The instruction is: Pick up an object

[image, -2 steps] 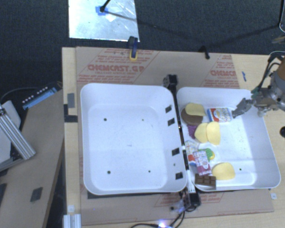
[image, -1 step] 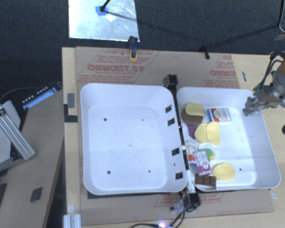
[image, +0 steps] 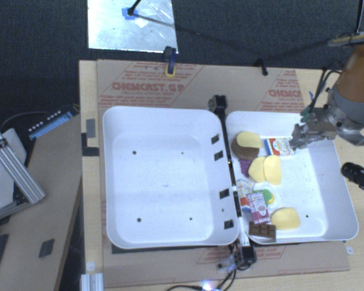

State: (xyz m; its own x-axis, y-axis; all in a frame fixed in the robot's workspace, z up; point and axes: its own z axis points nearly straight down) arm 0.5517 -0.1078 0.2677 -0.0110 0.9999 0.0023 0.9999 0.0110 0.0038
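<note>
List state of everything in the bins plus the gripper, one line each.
Gripper: over right bin's far edge, by the small packet.
Small packet: flat.
Yellow pieces: clustered, loose.
Lone yellow piece: apart, near front.
Left bin: bare floor.
Right bin: holds all items.

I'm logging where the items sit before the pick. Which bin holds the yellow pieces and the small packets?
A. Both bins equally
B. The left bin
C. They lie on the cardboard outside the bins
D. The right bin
D: the yellow pieces and small packets all lie in the right bin, near its left wall, with the gripper above that bin's upper part.
</note>
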